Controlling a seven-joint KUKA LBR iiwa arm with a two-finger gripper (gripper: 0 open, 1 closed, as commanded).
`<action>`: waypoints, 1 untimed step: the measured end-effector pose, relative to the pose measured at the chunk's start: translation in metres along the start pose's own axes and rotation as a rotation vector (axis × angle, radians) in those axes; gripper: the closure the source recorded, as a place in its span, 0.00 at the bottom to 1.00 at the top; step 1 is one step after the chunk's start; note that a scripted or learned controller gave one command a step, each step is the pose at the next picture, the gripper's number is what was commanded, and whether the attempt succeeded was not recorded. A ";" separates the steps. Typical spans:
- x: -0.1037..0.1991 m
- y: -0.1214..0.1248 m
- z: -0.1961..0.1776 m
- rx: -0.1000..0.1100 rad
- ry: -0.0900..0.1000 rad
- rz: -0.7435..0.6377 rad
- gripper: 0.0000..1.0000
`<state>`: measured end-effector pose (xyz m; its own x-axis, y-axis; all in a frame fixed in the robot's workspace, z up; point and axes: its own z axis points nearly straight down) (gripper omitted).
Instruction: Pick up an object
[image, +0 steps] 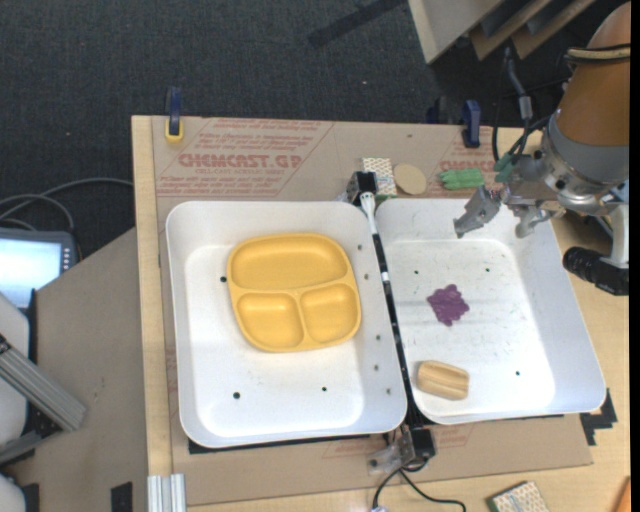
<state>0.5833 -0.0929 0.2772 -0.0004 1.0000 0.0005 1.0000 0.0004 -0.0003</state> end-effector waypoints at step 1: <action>-0.019 -0.010 0.091 0.011 0.001 0.003 0.00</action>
<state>0.5736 -0.1122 0.1858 0.0029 1.0000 0.0012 0.9999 -0.0029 -0.0114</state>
